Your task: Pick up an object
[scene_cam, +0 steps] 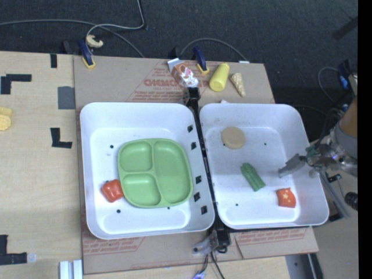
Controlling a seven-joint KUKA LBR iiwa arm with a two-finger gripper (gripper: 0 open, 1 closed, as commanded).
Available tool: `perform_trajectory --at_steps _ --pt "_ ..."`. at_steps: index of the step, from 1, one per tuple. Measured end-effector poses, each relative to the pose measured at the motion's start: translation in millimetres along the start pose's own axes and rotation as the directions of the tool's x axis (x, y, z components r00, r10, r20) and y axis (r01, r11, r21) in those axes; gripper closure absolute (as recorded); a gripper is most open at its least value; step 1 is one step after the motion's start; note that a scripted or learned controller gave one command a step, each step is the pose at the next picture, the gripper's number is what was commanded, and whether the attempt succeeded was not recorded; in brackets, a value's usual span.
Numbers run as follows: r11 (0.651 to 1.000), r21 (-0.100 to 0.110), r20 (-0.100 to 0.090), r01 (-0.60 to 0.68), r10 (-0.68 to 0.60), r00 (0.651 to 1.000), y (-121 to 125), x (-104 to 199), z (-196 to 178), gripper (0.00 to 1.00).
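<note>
White plastic bins, and the right bin has the easy targets: green pickle-looking thing, tan disc, red piece, all spread apart. The gripper hangs by the right rim holding nothing; can't tell how wide it's open.

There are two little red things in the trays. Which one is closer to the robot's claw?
The red piece in the right bin, near its lower right corner, just below the gripper. The other red piece sits in the left bin beside the green plate.
</note>
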State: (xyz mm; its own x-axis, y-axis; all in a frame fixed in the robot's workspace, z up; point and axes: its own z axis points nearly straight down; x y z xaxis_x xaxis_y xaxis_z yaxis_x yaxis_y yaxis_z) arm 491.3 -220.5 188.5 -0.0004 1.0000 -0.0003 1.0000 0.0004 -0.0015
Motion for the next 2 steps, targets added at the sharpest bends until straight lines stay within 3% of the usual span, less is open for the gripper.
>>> perform_trajectory --at_steps 1,2 --pt "1.0 0.001 -0.001 0.002 -0.002 1.0 11 45 29 0.0" --pt "1.0 -0.003 0.0 0.0 0.0 1.0 24 59 102 0.0"
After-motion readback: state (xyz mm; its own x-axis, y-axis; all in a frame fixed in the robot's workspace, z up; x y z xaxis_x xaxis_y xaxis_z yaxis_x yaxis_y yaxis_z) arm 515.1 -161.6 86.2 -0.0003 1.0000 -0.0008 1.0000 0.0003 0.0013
